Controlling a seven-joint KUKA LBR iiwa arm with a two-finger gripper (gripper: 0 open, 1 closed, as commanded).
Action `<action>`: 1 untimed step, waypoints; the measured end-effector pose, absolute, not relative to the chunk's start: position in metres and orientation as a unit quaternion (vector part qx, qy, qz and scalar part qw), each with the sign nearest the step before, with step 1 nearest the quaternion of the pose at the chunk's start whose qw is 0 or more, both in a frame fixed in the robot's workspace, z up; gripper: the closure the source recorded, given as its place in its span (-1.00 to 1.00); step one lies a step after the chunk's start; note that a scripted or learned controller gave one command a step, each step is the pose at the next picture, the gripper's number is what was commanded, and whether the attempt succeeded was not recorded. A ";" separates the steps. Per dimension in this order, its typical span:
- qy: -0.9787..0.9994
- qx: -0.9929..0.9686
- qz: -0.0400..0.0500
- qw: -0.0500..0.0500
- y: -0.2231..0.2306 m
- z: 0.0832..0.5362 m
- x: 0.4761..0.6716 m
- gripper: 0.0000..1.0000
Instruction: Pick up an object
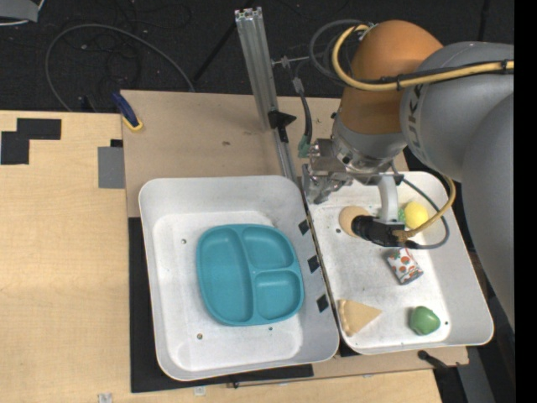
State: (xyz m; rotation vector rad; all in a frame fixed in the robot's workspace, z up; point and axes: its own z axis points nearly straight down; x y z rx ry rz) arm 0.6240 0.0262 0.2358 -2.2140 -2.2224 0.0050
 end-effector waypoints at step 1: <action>-0.708 -0.706 0.001 0.000 0.074 0.243 0.630 1.00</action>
